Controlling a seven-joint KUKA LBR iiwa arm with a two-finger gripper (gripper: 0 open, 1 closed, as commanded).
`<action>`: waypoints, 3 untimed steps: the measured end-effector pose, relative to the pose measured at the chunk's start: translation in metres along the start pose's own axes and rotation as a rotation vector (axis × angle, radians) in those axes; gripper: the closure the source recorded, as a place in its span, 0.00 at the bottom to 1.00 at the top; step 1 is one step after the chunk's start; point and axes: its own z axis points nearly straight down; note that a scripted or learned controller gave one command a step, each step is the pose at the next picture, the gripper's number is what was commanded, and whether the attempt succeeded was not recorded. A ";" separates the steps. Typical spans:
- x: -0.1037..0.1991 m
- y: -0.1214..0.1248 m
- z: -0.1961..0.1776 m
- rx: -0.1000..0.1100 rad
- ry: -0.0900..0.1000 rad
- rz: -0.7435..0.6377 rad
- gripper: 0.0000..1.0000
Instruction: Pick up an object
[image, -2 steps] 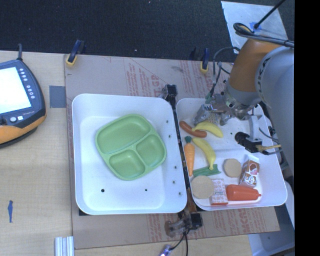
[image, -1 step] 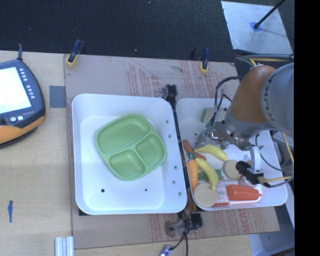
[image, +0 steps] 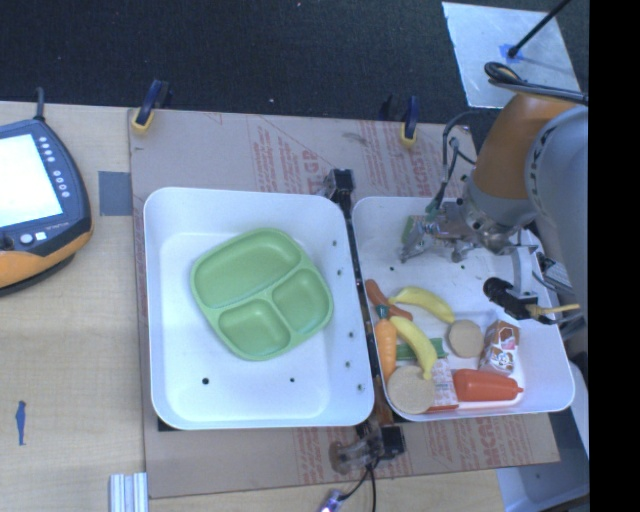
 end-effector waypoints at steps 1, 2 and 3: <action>-0.060 -0.150 0.001 0.001 0.000 0.000 0.00; 0.015 -0.156 -0.048 -0.001 0.000 -0.005 0.00; 0.041 -0.165 -0.002 -0.004 -0.005 0.002 0.00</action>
